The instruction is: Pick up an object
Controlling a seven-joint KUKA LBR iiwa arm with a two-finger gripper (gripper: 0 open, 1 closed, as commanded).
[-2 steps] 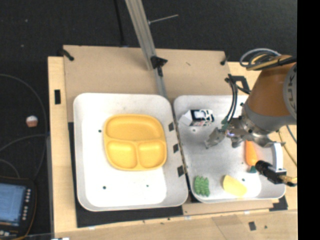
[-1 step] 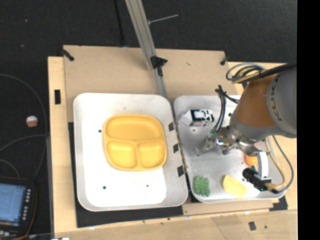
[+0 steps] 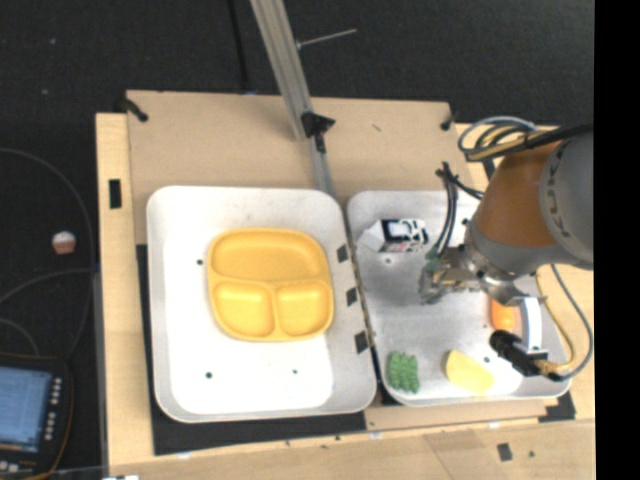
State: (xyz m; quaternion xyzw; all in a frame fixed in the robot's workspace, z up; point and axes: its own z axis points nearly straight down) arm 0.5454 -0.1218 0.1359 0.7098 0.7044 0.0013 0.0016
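My gripper point(image 3: 437, 282) hangs low over the middle of the right bin point(image 3: 400, 308), with the grey wrist and orange band above it to the right. A small white and black object point(image 3: 397, 233) lies at the bin's far left, just up and left of the gripper. A green knobbly piece point(image 3: 403, 370) sits near the front left corner, and a yellow lemon-like piece point(image 3: 468, 372) lies beside it to the right. A small orange thing point(image 3: 503, 316) peeks out at the right, partly hidden by the arm. Nothing is visibly held.
The left bin point(image 3: 180, 368) holds a yellow divided plate point(image 3: 268, 282) near its middle. A metal pole point(image 3: 290, 68) slants up from the back edge between the bins. Cables loop behind the arm at the right.
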